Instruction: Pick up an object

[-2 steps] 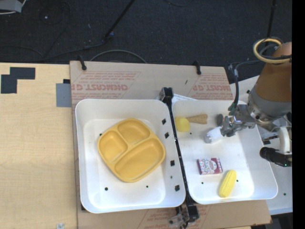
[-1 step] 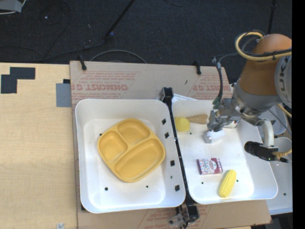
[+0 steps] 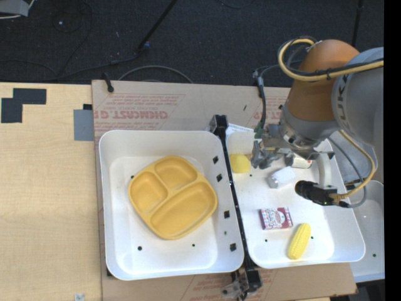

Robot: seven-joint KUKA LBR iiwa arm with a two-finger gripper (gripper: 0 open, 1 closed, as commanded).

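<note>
— What lies nearest in the right shallow white plastic bin (image 3: 351,246)?
— A yellow plastic corn cob (image 3: 299,241) at five o'clock, a small red-and-white packet (image 3: 276,218) beside it.
— Farther back?
— A yellow rounded block (image 3: 239,163) at ten o'clock, just left of the arm's jaws (image 3: 266,157) (released or clenched, I cannot tell).
— The left white bin (image 3: 119,231)?
— A yellow compartment tray (image 3: 173,196).

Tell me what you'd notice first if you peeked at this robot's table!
The big yellow divided plate in the left bin stands out first. Next, the grey arm with its orange band leans in from the right, its gripper low over the right bin beside a small yellow block. A yellow corn cob lies near the front.
</note>
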